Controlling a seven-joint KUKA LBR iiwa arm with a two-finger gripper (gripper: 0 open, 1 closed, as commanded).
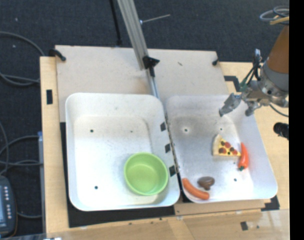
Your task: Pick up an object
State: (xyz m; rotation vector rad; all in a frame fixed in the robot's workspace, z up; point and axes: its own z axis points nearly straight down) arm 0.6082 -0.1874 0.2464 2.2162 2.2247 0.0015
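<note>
Arm: the grey arm with its orange band [279, 54] is seen at the right edge of the frame, its wrist leaning in over the upper right corner of the right bin [192, 115].
Gripper: the gripper [240, 106] is held above the bin's upper right rim, its 2 fingers pointing down and to the left.
Fingers: 2 fingertips are seen well apart, 1 grey tip [228, 106] over the bin and the other nearer the rim; nothing is seen between them.
Pizza slice: a toy wedge [225, 147], yellow with red and dark spots and a pale crust edge, is laid flat in the right half of the right bin, below the gripper and apart from it.
Orange carrot-like piece: a slim orange-red item [243, 157] is laid just beside the slice on its right, close to the bin's right wall.
Sausage: an orange-red sausage shape [195, 189] is laid along the lower edge of the right bin, on a small pale disc.
Brown lump: a dark brown rounded item [206, 182] is seen just beside the sausage, on its upper right.
Green bowl: a lime green bowl [146, 173] stands upright in the lower right corner of the left bin [92, 119].
Open room: bare white floor is seen across the upper left and centre of the right bin, and across most of the left bin.
Edges: the 2 bins meet at a central seam with dark clips; a metal rail [134, 26] runs from the top of the frame down to that seam.
</note>
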